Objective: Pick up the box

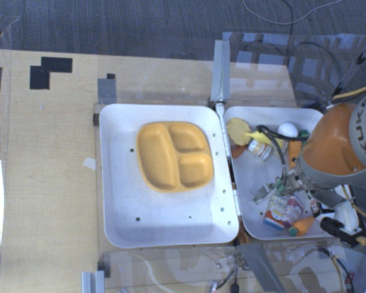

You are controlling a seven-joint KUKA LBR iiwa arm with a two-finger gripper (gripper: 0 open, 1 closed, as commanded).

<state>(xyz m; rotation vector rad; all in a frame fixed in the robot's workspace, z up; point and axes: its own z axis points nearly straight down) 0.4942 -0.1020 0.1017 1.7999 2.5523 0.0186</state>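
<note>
The box [282,212], a small carton with red and white print, lies flat near the front edge of the right bin [250,182]. An orange carrot-shaped toy [302,226] sits just beside the box, touching or nearly touching its front right corner.

The arm [338,145], with its orange band, reaches over the right bin from the right and covers much of that bin's right side. The pincer [285,187] hangs just behind the box, over the bin floor, among dark cables and metal parts; whether it is released or clenched cannot be told from this slant, and nothing is visibly between its tips.

Toward the back of the right bin lie a yellow round object [237,129], a white ball [287,129] and a small bottle-like item [260,147], all well apart from the box.

The left bin [116,182] stands side by side with the right bin on the wooden counter [43,163]. It carries a yellow divided tray [174,155] with three compartments, set toward its back half.
</note>
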